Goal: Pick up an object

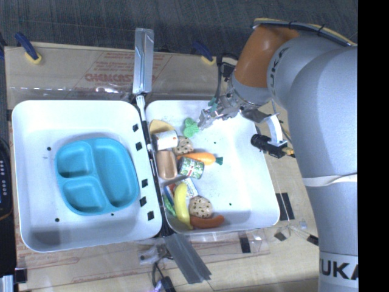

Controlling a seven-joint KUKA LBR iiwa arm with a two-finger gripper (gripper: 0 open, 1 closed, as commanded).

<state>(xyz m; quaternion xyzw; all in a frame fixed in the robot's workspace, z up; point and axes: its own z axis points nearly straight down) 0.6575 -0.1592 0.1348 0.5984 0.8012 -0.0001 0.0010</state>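
Note:
My gripper hangs over the far part of the right bin, just right of a small green item; whether it touches that item is unclear. Along the bin's left side lies a pile of toy food: a yellow piece, a white and red cup, a cookie, an orange carrot, a green can, a brown loaf, a banana, a second cookie and a red sausage.
The left bin holds a blue divided tray. A metal divider runs between the bins at the far side. The arm's grey body fills the right side, with a black fitting over the right bin's edge.

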